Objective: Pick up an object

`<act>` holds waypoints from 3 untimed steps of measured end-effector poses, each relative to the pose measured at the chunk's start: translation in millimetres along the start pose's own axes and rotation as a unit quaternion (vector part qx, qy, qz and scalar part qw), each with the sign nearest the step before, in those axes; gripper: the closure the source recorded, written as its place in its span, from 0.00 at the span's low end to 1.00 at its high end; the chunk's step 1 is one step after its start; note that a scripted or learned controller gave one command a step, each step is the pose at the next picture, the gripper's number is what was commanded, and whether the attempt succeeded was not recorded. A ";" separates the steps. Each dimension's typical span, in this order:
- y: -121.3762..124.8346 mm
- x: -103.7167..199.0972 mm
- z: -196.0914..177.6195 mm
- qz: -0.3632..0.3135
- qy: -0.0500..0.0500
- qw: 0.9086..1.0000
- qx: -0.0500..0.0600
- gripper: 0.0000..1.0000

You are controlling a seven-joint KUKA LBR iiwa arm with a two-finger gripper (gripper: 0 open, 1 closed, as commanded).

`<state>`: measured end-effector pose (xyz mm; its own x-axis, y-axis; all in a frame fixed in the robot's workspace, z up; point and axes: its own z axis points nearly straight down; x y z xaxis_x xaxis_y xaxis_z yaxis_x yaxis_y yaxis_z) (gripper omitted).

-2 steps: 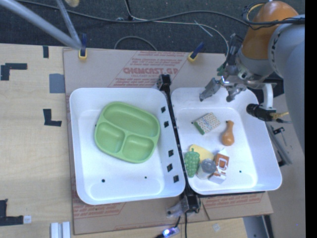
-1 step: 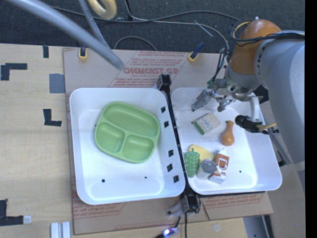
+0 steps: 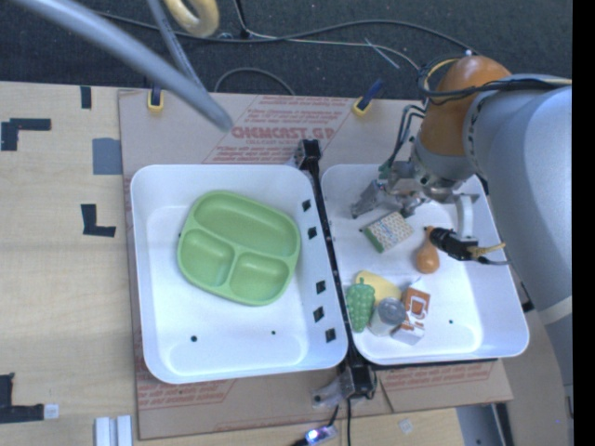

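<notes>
Jaws spread wide and holding nothing, the gripper [image 3: 376, 200] hangs low over the far half of the right bin [image 3: 493, 337], its two grey fingers [image 3: 364, 204] splayed toward the divider between the bins. Just beneath and slightly right of the fingertips lies a small checkered packet [image 3: 388, 231], the nearest candidate for the pick; whether a fingertip touches it cannot be told from this angle. To its right sits an orange pear-shaped piece [image 3: 427, 259]. A cluster crowds the near part of the bin: a green ridged toy [image 3: 360, 306] beside a yellow piece [image 3: 377, 283], a grey lump [image 3: 391, 312] and a red-and-white carton [image 3: 415, 311]. The left bin [image 3: 158, 333] carries a green compartment plate [image 3: 239, 247], well apart from the arm.

The step in hand appears to be lining up over the packet. Done well, it would call for centring the spread fingers across the packet's narrow sides, then descending until the tips bracket it against the bin floor before closing. The packet lies flat and tilted, so a skewed approach could push it aside. It sits apart from its neighbours, leaving room to close.
</notes>
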<state>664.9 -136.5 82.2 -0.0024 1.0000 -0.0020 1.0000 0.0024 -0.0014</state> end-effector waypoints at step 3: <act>-15.8 -3.9 -122.8 0.001 0.000 1.000 -0.003 1.00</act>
<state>649.3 -140.2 205.1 -0.0007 1.0000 -0.0011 1.0000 0.0007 0.0044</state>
